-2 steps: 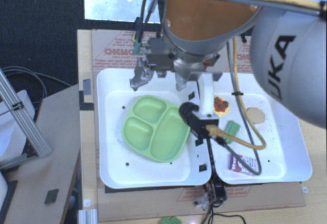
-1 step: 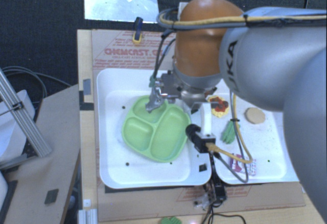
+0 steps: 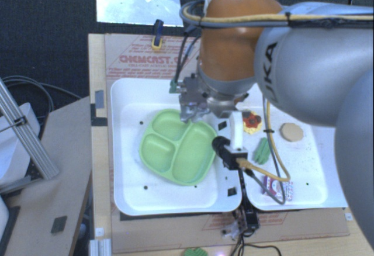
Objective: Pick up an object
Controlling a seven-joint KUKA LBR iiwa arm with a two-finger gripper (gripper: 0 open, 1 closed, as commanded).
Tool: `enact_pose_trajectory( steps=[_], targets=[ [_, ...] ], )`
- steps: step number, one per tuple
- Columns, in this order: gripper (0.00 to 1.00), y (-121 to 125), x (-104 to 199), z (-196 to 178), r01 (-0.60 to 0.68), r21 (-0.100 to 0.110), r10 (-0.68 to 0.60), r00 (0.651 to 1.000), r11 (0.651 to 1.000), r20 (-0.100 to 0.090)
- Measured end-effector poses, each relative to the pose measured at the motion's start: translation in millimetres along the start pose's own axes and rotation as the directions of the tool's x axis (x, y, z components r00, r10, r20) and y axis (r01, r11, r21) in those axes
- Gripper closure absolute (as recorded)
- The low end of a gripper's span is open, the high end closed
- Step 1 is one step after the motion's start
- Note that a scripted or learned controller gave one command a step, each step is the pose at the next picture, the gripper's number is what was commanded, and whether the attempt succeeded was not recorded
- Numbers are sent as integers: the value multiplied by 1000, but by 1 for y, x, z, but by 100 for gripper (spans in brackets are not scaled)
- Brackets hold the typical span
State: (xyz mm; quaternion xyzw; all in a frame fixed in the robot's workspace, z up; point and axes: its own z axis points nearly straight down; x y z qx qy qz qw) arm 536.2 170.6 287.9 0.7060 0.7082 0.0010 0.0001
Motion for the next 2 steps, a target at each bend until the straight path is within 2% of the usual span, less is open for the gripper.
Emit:
enact_pose_trajectory(
  steps=[1, 2],
  targets=[
    [100, -7, -73, 70, -10, 7, 10, 1000, 1000, 6],
    [100, -49, -173, 81, -14, 5, 14, 1000, 1000, 5]
  ],
)
